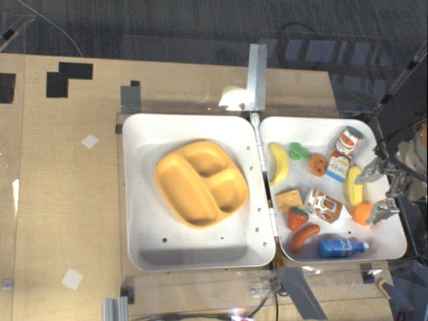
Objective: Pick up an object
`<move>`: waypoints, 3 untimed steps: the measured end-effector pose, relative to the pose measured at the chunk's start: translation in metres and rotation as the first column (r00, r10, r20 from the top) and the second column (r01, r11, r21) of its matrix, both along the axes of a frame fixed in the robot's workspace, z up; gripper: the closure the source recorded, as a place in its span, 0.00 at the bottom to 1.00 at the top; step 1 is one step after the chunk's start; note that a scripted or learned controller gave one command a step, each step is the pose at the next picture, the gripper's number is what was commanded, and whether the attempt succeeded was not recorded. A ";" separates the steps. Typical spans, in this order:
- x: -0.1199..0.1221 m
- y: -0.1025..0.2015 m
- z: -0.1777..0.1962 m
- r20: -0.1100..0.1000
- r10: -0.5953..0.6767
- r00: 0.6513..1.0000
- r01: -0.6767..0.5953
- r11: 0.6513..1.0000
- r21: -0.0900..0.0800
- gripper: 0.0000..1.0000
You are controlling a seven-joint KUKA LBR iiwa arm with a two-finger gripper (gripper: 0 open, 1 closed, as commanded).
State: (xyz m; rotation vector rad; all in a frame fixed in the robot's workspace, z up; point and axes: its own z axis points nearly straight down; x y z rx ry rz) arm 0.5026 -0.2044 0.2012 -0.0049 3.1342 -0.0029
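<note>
Camera view, nearest edge first:

- Blue bottle (342, 247): lying on its side along the near wall of the right bin (334, 123), long axis left to right, cap toward the right.
- Red sausage (304, 237): just left of the bottle, long axis slanted, upper end toward the right.
- Strawberry (298, 217) and cheese wedge (289, 199): stacked in line behind the sausage, close together.
- Brown-and-white carton (324, 206): centre of the bin, tilted.
- Orange fruit (362, 212): near the right wall, touching the lower tip of an upright-lying banana (354, 186), long axis near to far.
- Second banana (279, 162): beside the dividing wall, long axis near to far, curved.
- Green item (298, 152), orange ring (318, 165), small box (339, 166), can (349, 140): grouped at the far half of the bin.
- End effector (380, 191): over the right wall of the right bin, fingers (371, 171) spread wide, one near the banana's far end, the other just right of the orange fruit. Nothing gripped between them.
- Left bin (144, 246): containing a yellow divided tray (201, 182), set diagonally.
- Tabletop (60, 199): light wood, black marks at far left.
</note>
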 end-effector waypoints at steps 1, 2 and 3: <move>0.003 0.001 0.013 0.009 0.005 1.000 -0.005 1.000 -0.003 1.00; 0.006 0.002 0.025 0.018 0.014 1.000 -0.014 1.000 -0.006 1.00; -0.006 0.040 -0.049 -0.004 0.128 0.992 -0.128 0.992 0.001 1.00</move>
